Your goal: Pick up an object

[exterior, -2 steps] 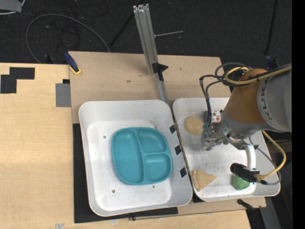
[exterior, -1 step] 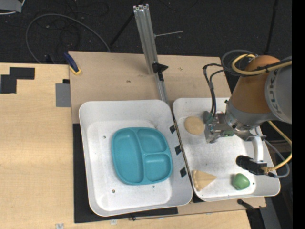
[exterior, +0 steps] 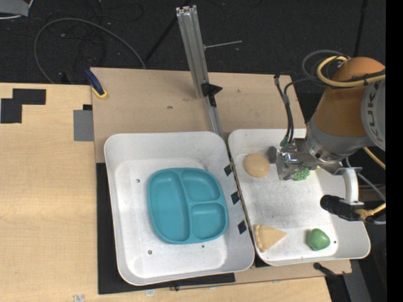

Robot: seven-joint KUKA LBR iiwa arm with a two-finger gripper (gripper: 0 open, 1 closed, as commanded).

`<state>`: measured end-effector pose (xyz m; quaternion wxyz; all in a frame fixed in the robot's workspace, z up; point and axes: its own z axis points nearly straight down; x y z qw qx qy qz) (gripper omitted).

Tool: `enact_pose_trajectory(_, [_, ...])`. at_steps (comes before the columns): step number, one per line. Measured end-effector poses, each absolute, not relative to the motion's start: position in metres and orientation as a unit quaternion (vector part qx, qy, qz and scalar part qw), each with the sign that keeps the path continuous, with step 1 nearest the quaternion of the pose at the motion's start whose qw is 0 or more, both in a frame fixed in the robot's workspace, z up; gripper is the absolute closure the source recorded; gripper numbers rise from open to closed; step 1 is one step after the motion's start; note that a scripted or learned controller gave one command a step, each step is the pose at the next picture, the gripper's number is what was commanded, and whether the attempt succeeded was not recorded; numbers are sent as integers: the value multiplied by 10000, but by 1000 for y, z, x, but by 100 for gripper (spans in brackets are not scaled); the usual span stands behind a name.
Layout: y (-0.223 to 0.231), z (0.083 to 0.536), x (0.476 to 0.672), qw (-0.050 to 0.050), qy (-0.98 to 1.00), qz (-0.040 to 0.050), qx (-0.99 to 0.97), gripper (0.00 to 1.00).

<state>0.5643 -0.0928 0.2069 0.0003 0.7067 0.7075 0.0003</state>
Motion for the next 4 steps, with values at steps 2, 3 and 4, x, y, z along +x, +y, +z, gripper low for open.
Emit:
enact_pose_trajectory(2, [-39, 251, 572, -10, 7085, -3, 7057, 100])
enact_pose_trajectory(3, [6, 237, 565, -12, 7073, -12, 7069, 100])
enact_pose_trajectory(4, [52, 243, 560, -9, 7075, -9, 7067, 100])
